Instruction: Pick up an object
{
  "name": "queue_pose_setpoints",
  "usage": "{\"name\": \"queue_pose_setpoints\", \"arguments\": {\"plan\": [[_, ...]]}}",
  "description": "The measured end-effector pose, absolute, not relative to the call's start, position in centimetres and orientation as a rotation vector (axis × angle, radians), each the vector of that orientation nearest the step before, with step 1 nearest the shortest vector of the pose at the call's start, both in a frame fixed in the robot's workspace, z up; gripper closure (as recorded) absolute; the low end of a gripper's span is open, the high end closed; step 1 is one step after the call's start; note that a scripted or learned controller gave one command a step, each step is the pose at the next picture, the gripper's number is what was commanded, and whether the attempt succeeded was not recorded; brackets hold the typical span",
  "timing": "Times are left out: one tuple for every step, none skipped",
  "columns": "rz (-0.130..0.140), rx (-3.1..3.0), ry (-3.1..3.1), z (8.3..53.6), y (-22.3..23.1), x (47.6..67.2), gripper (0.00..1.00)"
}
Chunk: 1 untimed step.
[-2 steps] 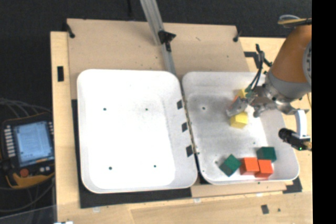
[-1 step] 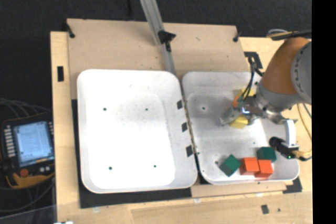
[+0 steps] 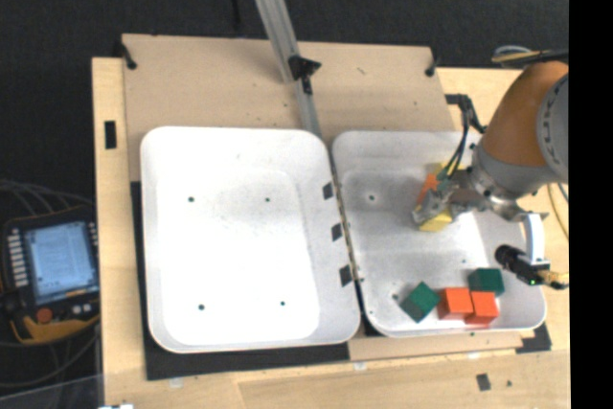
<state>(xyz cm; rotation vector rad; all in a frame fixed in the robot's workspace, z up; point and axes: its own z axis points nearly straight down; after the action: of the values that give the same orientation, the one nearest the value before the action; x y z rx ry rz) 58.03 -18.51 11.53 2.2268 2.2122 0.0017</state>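
Camera view showed you the gripper [image 3: 433, 209] low in the right bin [image 3: 383, 170], over a yellow object [image 3: 438, 222]; jaw state you couldn't tell; blocks [image 3: 458, 300] lay near.

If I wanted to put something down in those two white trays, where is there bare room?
The left bin is bare from wall to wall. In the right bin, the stretch beside the divider is free. It is crowded at the gripper over the yellow object, and along the near wall with the green blocks and orange blocks.
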Motion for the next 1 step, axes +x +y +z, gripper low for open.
{"name": "queue_pose_setpoints", "arguments": {"plan": [[0.003,2.219,2.216,16.72,-19.57,57.81,1.0]]}}
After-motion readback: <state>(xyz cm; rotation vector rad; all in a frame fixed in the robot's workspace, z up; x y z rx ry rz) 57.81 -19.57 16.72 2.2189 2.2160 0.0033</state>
